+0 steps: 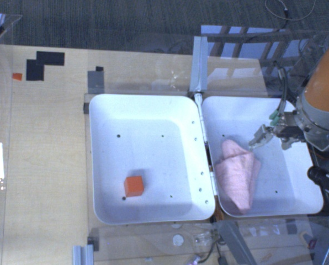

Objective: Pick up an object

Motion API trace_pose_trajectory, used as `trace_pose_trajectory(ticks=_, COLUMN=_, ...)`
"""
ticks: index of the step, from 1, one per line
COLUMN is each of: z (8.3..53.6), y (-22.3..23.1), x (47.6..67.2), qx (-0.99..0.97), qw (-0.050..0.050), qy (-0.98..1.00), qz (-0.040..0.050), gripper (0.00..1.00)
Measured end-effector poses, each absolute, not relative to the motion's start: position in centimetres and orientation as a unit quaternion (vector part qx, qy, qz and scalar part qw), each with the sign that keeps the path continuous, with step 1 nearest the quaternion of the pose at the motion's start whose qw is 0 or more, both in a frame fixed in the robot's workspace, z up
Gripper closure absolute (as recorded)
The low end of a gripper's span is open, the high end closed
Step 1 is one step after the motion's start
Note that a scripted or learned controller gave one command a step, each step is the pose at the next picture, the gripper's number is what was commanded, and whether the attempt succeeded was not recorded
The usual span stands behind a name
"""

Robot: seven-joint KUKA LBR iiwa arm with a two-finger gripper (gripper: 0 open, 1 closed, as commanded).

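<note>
The gripper (264, 137) hangs just above the upper edge of the pink cloth (237, 173) in the right bin (297, 203); whether it is open or closed, I cannot tell. To take the cloth well, come straight down onto its bunched fold (soft things slip) and pinch deep.

A small orange block (134, 186) sits flat on the floor of the left bin (106, 148), toward its near-left part and apart from the walls. A crumpled pale pink cloth (236, 173) lies in the right bin (297, 197), against that bin's left wall, stretching from mid-floor toward the near edge.
</note>
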State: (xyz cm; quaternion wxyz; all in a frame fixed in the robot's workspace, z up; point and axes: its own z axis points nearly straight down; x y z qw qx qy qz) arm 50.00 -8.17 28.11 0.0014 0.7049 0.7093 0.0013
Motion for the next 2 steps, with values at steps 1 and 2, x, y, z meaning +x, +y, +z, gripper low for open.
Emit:
trace_pose_trajectory(ticks=1, z=16.2, y=-11.0, x=53.0, qx=0.695, qw=0.001, qy=0.719, qz=0.0010, gripper=0.00)
trace_pose_trajectory(ticks=2, z=9.2, y=-11.2, x=55.1, qx=0.649, qw=0.006, qy=0.761, qz=0.0051, gripper=0.00)
